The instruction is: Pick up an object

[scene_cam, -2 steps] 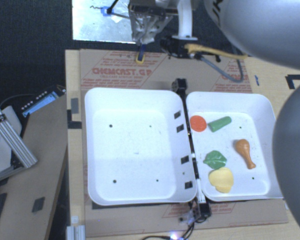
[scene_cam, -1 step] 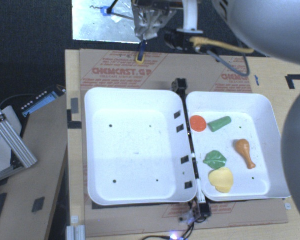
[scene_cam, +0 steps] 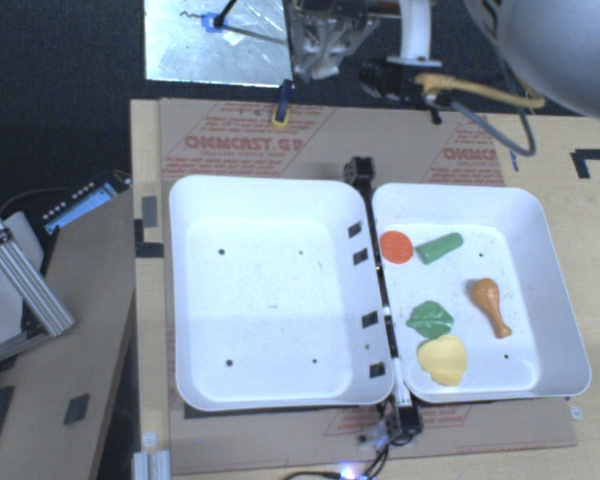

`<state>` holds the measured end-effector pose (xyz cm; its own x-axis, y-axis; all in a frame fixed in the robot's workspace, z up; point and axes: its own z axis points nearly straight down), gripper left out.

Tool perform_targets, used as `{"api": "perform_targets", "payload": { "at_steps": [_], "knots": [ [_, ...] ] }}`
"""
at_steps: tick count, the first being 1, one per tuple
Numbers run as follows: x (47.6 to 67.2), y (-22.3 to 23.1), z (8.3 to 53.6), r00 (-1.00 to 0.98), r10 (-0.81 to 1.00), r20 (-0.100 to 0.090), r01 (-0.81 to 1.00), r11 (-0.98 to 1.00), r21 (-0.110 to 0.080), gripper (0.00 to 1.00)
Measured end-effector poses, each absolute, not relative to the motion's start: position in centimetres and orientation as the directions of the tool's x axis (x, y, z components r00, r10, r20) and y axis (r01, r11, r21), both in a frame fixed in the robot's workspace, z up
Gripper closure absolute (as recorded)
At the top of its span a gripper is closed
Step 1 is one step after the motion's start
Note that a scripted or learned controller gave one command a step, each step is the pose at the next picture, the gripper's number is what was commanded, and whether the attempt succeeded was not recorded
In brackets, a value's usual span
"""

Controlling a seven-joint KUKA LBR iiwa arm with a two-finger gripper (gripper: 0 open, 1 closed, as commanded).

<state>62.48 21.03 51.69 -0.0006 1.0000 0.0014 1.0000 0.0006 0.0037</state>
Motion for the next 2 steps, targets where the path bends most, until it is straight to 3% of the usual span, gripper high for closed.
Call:
{"api": "perform_targets", "payload": {
  "at_steps": [1,2],
  "knots": [
    [60.2,18.1,53.7,0.000,1.000,0.001,1.000,0.000,0.003,1.00],
    [56.1,12.9,53.6,0.002,1.000,0.000,1.000,-0.002,0.002,1.00]
  ]
}}
